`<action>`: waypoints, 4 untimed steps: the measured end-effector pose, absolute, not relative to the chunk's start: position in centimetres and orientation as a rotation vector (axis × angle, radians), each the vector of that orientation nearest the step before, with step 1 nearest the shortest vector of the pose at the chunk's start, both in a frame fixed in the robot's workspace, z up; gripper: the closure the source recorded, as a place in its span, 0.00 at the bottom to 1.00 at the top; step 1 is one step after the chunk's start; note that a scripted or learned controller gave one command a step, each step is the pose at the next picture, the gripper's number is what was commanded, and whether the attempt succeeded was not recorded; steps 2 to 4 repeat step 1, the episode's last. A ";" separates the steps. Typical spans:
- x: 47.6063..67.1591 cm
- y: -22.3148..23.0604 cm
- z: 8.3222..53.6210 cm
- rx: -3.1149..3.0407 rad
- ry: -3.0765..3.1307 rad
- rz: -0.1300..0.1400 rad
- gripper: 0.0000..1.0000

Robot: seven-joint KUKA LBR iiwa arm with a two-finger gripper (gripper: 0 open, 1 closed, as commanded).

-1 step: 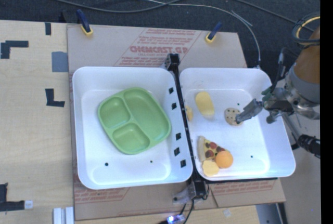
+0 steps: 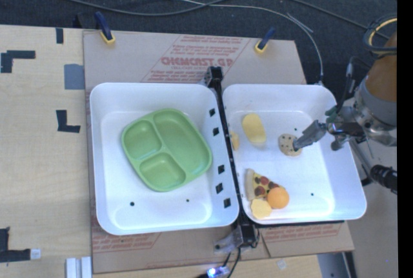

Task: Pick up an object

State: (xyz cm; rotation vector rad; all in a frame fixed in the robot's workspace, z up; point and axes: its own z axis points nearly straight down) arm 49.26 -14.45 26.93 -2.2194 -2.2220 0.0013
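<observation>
The right bin (image 2: 322, 170) holds several toy foods. A yellow oblong piece (image 2: 253, 128) lies near its left side, and a small round cookie (image 2: 286, 143) lies in the middle. At the front are a pizza slice (image 2: 257, 182), an orange ball (image 2: 278, 197) and a pale yellow disc (image 2: 261, 208). My gripper (image 2: 302, 139) reaches in from the right, low over the bin. Its tip is at the cookie's right edge and hides part of it. Nothing is visibly held.
A green divided plate (image 2: 166, 149) lies in the left bin (image 2: 110, 206). A black divider (image 2: 222, 141) runs between the bins. A small yellow bit (image 2: 234, 141) sits by the divider. Cables cross the dark floor behind the bench.
</observation>
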 end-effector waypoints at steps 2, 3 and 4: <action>48.4 -14.0 21.0 -2.218 -2.218 0.006 0.00; 48.4 -14.0 21.0 -2.218 -2.218 0.006 0.00; 48.4 -14.0 21.0 -2.218 -2.218 0.006 0.00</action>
